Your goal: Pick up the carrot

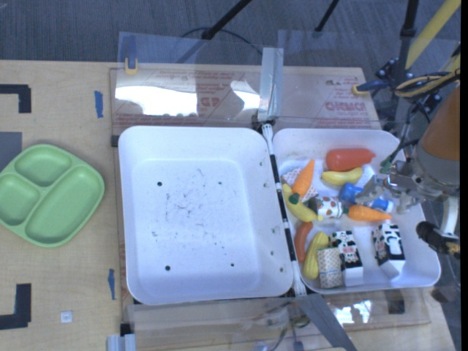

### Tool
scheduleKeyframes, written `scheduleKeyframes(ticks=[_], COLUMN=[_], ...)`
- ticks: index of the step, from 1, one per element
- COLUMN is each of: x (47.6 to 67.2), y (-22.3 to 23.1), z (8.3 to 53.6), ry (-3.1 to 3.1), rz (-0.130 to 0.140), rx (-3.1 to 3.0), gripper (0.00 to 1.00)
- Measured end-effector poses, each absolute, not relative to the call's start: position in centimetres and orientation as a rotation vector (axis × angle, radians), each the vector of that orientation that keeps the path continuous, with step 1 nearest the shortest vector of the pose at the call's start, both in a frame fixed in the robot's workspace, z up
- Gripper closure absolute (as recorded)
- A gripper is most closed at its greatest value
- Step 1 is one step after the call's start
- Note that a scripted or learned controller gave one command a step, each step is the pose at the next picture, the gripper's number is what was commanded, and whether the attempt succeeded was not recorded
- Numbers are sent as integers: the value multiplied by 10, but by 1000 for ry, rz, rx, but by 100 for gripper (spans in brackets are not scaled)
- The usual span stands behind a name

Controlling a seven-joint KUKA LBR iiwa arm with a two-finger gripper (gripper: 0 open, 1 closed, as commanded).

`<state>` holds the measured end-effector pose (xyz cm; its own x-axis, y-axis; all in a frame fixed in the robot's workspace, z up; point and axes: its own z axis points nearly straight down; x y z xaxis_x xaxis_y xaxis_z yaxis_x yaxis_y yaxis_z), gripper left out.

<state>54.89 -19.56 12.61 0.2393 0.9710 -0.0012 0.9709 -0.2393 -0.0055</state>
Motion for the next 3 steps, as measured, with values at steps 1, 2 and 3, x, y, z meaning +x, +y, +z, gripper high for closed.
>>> scheduleKeyframes(ticks=[1, 2, 3], x=[555, 522, 520], y=[-154, -196, -197], z=[86, 86, 92], ry=[-2199, -2116, -2111], rz=[-1, -9, 0], rx=[-2248, -2320, -2322], gripper=[0, 0, 100])
